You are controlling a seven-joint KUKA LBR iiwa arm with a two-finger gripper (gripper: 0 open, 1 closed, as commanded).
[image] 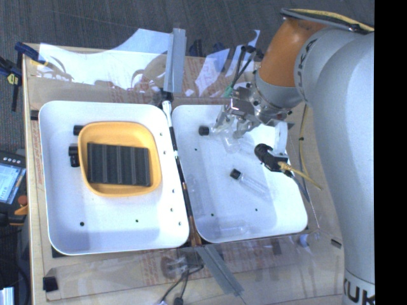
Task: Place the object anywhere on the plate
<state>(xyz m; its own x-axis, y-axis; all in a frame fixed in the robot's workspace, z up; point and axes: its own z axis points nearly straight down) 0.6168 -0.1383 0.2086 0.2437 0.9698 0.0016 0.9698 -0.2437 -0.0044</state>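
The worktop (127, 275) is viewed from one fixed camera set above it, angled down at a slant. Both white bins (60, 230) are taken in at middle distance, and the arm (331, 107) is seen entering from the right.

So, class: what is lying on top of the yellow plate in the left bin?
A dark ridged rectangular block lies on the yellow plate, covering most of its middle. The plate's rim shows all round; the plate surface beneath the block is hidden.
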